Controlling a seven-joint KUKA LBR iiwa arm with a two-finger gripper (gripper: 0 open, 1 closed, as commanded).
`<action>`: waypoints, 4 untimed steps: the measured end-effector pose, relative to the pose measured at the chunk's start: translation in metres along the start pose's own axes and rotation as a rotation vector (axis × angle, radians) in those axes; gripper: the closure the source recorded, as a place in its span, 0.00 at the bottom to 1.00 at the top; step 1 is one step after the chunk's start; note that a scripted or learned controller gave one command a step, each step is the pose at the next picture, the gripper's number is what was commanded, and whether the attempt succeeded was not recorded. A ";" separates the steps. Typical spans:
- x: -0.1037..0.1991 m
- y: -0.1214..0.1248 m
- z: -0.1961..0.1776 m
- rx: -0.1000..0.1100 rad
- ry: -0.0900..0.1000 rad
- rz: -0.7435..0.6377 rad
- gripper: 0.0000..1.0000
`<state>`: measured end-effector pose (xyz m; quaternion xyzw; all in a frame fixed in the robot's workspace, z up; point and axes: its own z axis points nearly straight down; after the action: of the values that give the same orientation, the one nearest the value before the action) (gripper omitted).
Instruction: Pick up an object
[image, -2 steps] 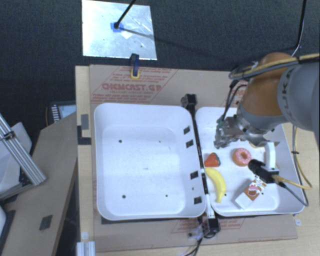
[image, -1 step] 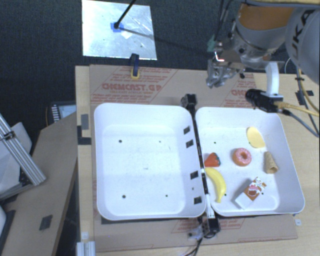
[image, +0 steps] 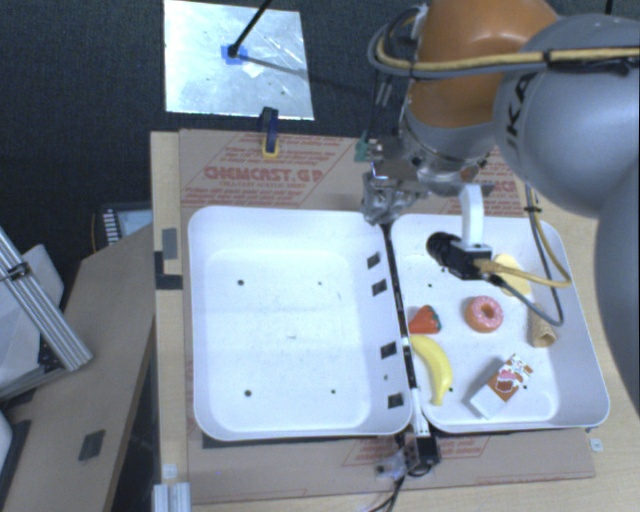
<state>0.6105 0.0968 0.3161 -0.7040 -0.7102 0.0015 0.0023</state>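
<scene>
Red strawberry (image: 424, 320) lies apart from gripper (image: 385, 208), nearer the camera.

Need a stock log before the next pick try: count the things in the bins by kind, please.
banana: 1
strawberry: 1
donut: 1
tan cone: 1
small white box with red print: 1
yellow thing, partly hidden: 1
Total: 6, all in the right bin
</scene>
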 end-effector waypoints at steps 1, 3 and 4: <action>0.068 0.013 0.144 0.006 -0.001 -0.001 1.00; 0.144 -0.008 -0.023 -0.021 0.008 -0.005 1.00; 0.135 0.056 0.103 -0.002 -0.004 0.009 1.00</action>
<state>0.6648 0.2328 0.2134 -0.7073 -0.7069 0.0021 0.0004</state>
